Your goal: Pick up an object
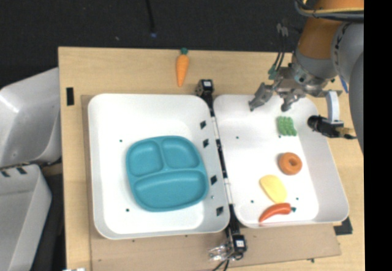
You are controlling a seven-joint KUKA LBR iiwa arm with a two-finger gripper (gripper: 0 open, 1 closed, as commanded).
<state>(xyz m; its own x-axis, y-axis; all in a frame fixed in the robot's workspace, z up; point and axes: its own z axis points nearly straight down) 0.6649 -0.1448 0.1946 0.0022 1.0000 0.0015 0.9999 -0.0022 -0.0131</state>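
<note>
Gripper (271, 101) spread wide, holding nothing, over the right bin's (245, 141) far edge. Nearest piece is the green object (286, 126); small and flat, so the fingers may close above it or nudge it aside.

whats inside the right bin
Four things lie in the right bin: a green ridged piece, an orange donut, a yellow piece and a red pepper. The gripper hangs over its far end, covering some floor there.

A light wooden bench (73, 74) carries two shallow white plastic bins (104, 202) side by side; a small orange toy carrot (182, 68) lies behind them.
</note>
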